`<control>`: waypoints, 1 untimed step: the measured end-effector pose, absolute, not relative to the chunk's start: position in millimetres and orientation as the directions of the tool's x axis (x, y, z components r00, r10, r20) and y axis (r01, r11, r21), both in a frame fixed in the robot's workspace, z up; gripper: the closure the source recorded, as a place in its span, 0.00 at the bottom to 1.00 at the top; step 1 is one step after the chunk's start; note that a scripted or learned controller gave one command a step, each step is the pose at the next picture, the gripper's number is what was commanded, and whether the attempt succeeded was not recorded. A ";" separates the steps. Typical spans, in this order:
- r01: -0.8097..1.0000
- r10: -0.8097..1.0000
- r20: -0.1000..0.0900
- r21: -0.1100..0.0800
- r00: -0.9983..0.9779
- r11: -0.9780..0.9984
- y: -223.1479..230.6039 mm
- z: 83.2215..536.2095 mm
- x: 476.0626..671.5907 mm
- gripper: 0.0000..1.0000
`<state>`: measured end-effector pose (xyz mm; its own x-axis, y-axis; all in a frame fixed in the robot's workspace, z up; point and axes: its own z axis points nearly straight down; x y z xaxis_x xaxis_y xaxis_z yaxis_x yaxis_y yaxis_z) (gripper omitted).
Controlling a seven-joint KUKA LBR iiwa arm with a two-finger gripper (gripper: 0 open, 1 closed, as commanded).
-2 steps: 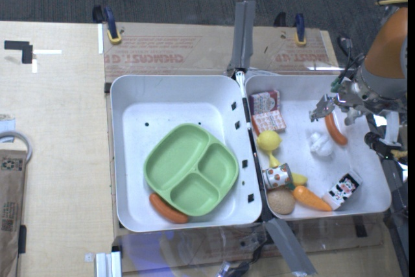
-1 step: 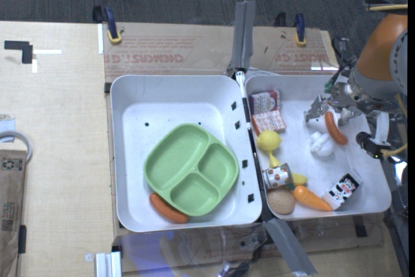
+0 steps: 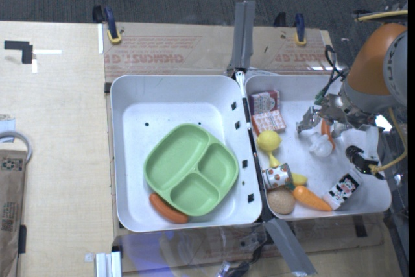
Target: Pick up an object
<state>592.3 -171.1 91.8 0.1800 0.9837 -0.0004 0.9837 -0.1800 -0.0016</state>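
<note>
Arm (image 3: 389,68) cut by the right edge; sausage (image 3: 168,209) half under the green plate (image 3: 190,168) (its right end).

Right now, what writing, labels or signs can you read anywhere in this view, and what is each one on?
"CHEMCAST GP": red print, upside down, on the cardboard sheet behind the bins.
Recycling-type symbol, blurred, on the brown paper bag at far left.
Pink packets in the right bin: print too small to read.
Small can label: too blurred to read.
</note>
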 end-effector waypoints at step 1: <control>0.983 0.983 -0.001 -0.003 0.183 -0.183 -172.1 100.7 592.1 1.00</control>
